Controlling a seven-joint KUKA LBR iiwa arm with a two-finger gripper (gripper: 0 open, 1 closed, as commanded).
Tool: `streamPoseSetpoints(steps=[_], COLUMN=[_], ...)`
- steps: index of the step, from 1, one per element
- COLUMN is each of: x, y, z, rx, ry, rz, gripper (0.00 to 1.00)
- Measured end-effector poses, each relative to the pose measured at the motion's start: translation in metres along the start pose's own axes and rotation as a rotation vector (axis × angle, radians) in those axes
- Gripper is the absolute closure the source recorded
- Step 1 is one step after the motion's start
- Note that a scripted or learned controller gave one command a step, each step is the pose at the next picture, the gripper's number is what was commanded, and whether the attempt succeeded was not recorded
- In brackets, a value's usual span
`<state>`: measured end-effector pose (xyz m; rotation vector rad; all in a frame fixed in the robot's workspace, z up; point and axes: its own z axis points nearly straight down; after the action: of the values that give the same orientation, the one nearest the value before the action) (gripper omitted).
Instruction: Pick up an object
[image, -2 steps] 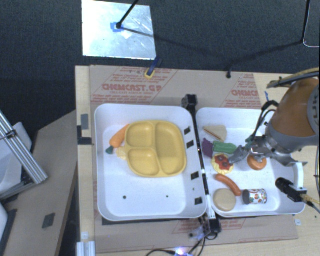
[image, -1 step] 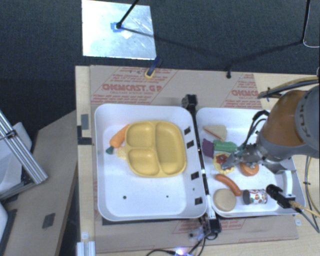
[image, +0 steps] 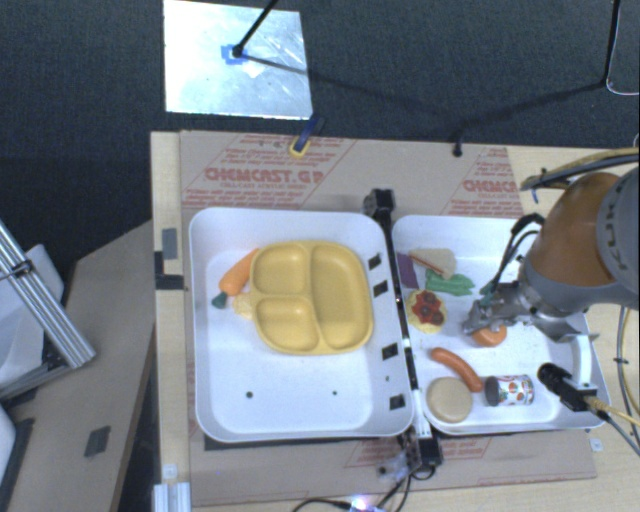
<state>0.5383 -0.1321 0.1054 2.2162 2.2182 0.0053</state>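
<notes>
1. Gripper (image: 485, 322) sits low in the right bin (image: 570, 415), near the bin's middle, right over a small orange object (image: 490, 337); whether it is clenched or released cannot be told from this slant, nor whether the orange object is grasped.
2. Just left of the gripper lies a small pizza slice (image: 427, 310) with red dots; farther off lie a green leafy piece (image: 452, 284), a sandwich wedge (image: 433, 261) and a purple piece (image: 407, 270) by the bin's left wall.
3. Nearer the camera lie a sausage (image: 457, 367), a round beige bun (image: 449, 400) and a small can (image: 511, 390) on its side.
4. Left bin (image: 290, 420) bears a yellow divided plate (image: 305, 297); a carrot (image: 236, 275) lies touching the plate's left edge.
</notes>
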Motion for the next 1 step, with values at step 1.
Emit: streamPoseSetpoints(steps=[1], x=[0.0019], y=[-0.0058], z=[-0.0469], rx=[0.001], ry=[0.001], rz=[-0.003], gripper=[1.0])
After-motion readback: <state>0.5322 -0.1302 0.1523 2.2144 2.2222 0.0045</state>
